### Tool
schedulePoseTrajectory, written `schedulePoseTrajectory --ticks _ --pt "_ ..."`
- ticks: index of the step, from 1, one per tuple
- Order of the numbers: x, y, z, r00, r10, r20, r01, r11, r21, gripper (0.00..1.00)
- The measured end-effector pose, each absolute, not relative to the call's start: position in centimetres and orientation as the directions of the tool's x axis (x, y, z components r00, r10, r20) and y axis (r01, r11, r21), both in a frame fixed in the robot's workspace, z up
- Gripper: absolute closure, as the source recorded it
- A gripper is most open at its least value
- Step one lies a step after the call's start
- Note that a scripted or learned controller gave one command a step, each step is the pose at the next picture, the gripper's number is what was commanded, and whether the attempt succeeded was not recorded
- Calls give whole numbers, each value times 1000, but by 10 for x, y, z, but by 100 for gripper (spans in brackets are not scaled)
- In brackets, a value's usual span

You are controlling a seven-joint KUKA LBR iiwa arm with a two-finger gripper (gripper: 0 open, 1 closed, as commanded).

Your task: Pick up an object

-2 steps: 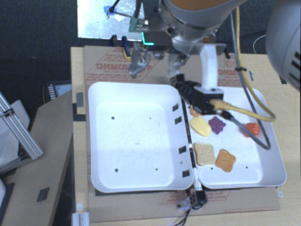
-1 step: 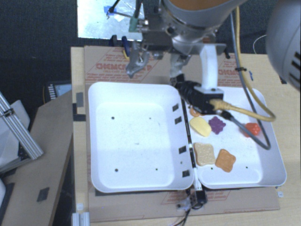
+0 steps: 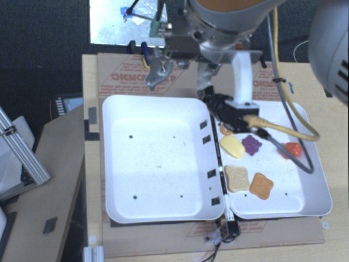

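Note:
My gripper [image 3: 181, 78] hangs above the back rim of the left bin [image 3: 117, 105], open, with nothing between its fingers [image 3: 158, 72]. The objects lie in the right bin [image 3: 313, 198]. A yellow piece [image 3: 232, 146] rests beside a purple grape cluster [image 3: 251, 144]. A red piece [image 3: 292, 149] is at the right, half under a dark cable. At the front sit a pale bread slice [image 3: 236, 178] and an orange toast [image 3: 261, 185]. A small orange piece [image 3: 226, 129] peeks out from under a black block.
A black block [image 3: 234, 113] with a yellow cable [image 3: 289, 132] and a white post [image 3: 242, 81] hangs over the back of the right bin. Black clips [image 3: 211, 173] line the seam between the bins. Brown cardboard [image 3: 125, 75] lies beneath.

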State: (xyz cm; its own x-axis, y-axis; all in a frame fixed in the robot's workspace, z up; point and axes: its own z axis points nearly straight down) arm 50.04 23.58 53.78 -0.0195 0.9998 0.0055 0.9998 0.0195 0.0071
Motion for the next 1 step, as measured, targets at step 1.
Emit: schedulePoseTrajectory --ticks 1 --pt "500 236 538 -20 1000 6 1000 19 7 0"
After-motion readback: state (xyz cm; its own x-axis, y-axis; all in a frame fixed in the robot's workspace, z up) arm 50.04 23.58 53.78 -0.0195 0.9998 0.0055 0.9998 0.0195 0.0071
